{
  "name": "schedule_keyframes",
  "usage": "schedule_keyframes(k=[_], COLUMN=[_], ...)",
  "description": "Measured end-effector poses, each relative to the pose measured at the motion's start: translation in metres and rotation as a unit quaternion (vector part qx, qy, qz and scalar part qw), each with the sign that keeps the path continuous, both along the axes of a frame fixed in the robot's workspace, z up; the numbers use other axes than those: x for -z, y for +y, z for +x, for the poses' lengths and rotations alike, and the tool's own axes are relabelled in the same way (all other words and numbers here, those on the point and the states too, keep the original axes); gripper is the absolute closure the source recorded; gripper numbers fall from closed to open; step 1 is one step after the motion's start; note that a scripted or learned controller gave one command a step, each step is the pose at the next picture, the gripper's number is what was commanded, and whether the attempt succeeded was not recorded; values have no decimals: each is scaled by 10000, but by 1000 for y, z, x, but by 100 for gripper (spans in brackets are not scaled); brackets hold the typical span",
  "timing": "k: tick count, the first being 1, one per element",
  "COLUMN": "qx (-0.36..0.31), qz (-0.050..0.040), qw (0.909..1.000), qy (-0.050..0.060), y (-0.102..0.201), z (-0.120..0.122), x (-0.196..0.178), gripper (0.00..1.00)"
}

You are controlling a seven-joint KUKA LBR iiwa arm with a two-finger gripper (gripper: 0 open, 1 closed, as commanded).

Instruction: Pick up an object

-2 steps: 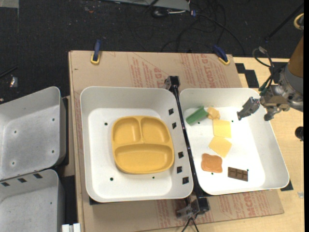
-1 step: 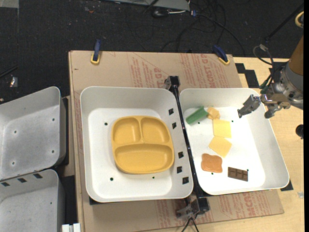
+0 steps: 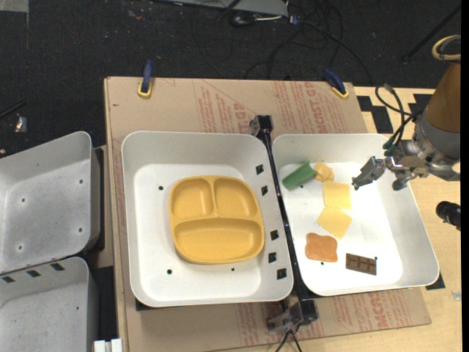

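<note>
Fingers (image 3: 377,173) over the right bin (image 3: 410,270), spread or pressed together — cannot tell, nothing seen between them.

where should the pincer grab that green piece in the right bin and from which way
Grip the green piece across its narrow width near the middle, coming straight down from above. It lies flat and elongated, slanting toward the divider, so its long sides are the natural faces. Its right end sits close to the small yellow chunk, so stay clear of that end. The pincer is off to its right.
</note>
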State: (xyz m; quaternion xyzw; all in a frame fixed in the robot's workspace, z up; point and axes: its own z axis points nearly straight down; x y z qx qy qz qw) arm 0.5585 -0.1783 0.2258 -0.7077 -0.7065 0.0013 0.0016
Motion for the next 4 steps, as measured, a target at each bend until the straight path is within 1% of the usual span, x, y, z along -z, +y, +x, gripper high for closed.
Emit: schedule_keyframes(k=[1,2,3,4], qx=[3,0,0,-2], qz=[6,0,-5,-13], qw=[10000,10000,10000,10000], qy=[9,-5,-24,-46], y=[1,-6,-6,-14], z=[-11,-5,-5,-1], x=[56,113,100,54], gripper=[0,0,100,100])
